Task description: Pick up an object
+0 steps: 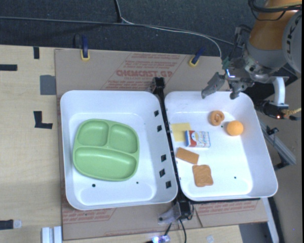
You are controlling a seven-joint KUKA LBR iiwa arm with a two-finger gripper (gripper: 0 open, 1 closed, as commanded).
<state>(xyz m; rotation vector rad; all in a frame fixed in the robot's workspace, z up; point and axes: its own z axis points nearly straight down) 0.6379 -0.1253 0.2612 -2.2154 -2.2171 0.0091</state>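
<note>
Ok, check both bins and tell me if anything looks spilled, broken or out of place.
Nothing stands out. The green plate lies flat in the left bin. In the right bin the orange ball, doughnut, small carton, yellow slice and two brown pieces lie loosely scattered, unspilled. The gripper hangs open above the bin's far edge.
</note>
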